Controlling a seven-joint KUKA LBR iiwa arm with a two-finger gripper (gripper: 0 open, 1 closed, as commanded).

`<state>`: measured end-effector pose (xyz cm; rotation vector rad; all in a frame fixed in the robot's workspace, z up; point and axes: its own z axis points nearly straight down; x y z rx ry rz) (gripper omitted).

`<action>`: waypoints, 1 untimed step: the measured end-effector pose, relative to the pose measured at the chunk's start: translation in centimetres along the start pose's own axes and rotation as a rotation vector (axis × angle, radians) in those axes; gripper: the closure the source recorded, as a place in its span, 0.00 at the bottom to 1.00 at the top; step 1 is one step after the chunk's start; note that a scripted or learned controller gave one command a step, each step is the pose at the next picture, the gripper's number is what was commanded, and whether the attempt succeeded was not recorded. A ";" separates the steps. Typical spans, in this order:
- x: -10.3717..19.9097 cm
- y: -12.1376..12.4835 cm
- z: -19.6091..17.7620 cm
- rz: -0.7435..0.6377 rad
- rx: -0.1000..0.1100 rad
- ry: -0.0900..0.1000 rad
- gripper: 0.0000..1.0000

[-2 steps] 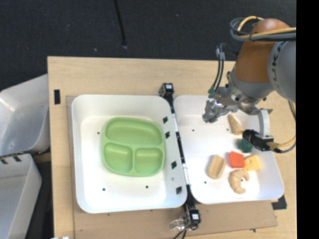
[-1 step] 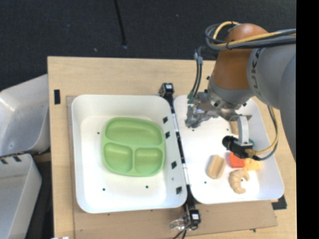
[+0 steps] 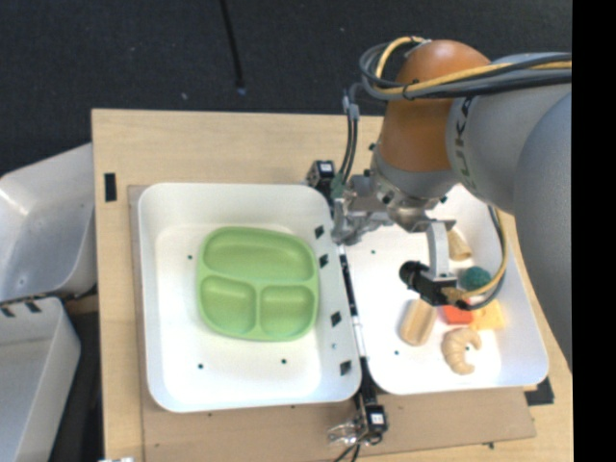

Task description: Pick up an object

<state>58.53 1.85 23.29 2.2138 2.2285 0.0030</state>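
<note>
My gripper point(image 3: 348, 221) hangs under the orange-banded wrist, over the far left corner of the right bin point(image 3: 385, 373), close to the divider between the bins. Nothing can be seen held in it. Several small objects lie in the right part of that bin: a tan cylinder point(image 3: 417, 323), a beige croissant-shaped piece point(image 3: 460, 350), an orange piece point(image 3: 456, 313), a yellow piece point(image 3: 492, 318), a teal ball point(image 3: 474, 277) and a pale piece point(image 3: 459, 246). All of them lie to the right of and nearer than the gripper, apart from it.
A green divided plate point(image 3: 258, 282) lies in the middle of the left bin point(image 3: 173, 373). The arm's grey body covers the right bin's far right corner. Bare white floor shows in the right bin's near left part.
</note>
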 end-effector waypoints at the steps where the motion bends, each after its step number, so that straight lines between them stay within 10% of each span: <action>1: 5.6 0.0 -0.1 -0.001 0.000 0.001 1.00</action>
